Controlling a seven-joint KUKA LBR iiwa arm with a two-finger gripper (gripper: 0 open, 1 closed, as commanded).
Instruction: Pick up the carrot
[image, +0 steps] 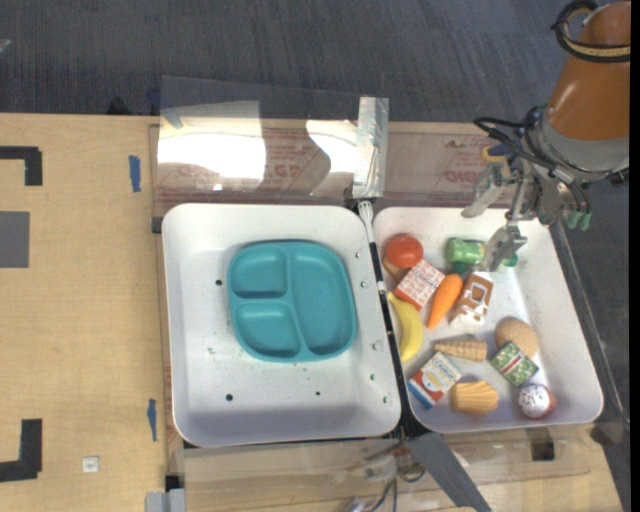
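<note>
The orange carrot (444, 298) lies tilted in the middle of the right bin (575, 330), wedged between a red-and-white carton (420, 283) and an orange-and-white box (477, 297). My gripper (497, 222) hangs over the bin's far part, above and to the right of the carrot and clear of it. It is open, with nothing between its fingers (507, 243).
Around the carrot lie a tomato (403, 250), a green item (463, 250), a banana (406, 328), an ice-cream cone (460, 349), a green carton (514, 363) and several other toy foods. The left bin (190, 350) holds a teal divided plate (293, 298).
</note>
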